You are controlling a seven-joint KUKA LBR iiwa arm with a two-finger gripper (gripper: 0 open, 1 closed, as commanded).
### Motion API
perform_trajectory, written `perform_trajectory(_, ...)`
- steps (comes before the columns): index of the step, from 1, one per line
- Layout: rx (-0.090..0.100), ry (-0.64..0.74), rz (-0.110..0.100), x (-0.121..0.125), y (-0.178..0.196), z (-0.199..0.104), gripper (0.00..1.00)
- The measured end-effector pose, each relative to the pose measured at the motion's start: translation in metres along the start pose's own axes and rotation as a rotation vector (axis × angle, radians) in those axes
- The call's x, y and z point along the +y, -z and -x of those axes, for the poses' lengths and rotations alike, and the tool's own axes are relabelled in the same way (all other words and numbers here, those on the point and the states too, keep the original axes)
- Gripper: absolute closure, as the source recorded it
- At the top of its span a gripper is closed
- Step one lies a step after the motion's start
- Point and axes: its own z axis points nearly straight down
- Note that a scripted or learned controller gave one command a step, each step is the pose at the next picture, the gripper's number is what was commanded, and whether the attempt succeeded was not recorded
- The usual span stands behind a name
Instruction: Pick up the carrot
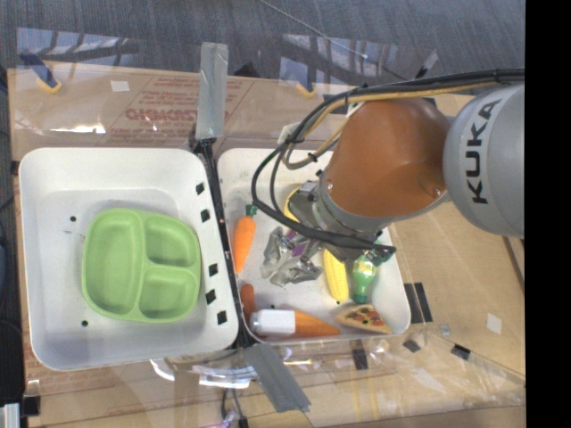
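The carrot (243,242) is orange with a small green top. It lies upright along the left wall of the right bin (234,172). My gripper (290,257) hangs low in the middle of that bin, just right of the carrot and apart from it. The metal of the gripper is partly hidden under the orange wrist (388,163). Nothing shows as held.
Around the gripper lie a yellow corn cob (335,275), a green bottle (363,277), a pizza slice (363,317), a long orange piece with a white end (299,324) and a small red item (247,296). The left bin (53,176) holds a green divided plate (141,263).
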Motion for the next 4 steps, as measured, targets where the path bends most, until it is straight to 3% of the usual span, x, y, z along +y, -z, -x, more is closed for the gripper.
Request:
perform_trajectory(1, 0.001, 0.16, 0.0, -0.055, 0.034, 0.014, 1.0)
perform_trajectory(2, 0.001, 0.203, -0.007, -0.093, 0.135, -0.044, 1.0)
perform_trajectory(3, 0.002, 0.344, -0.003, -0.128, 0.208, -0.059, 1.0)
perform_trajectory(4, 0.007, 0.398, 0.016, -0.162, 0.047, -0.059, 1.0)
